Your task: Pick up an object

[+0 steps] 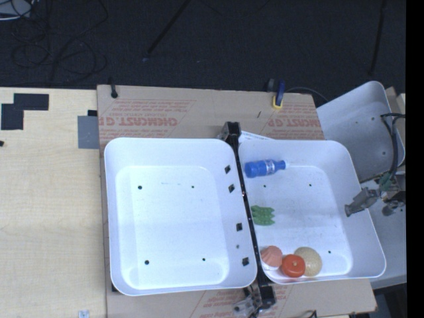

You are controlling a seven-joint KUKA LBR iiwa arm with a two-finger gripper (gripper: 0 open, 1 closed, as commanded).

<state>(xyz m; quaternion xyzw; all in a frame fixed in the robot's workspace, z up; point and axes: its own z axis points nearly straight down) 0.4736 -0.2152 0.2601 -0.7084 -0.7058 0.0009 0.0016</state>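
Note:
The right bin (344, 158) holds a blue bottle (264, 167) lying on its side near the far left corner. A small green object (262, 215) lies by the divider at mid-depth. In the near corner sit a pink piece (271, 256), a red round piece (293, 265) and a beige round piece (309, 260), all close together. My gripper (356, 207) hovers at the right rim of this bin, low and small in the view, apart from all the objects. Nothing shows in its grasp.
The left bin (112, 177) adjoins along a black divider (240, 197). Both bins rest on a cardboard sheet (172, 114) on the wooden bench. A pale grey arm link (358, 121) rises at the right. A yellow and blue clip (279, 95) sits on the cardboard's far edge.

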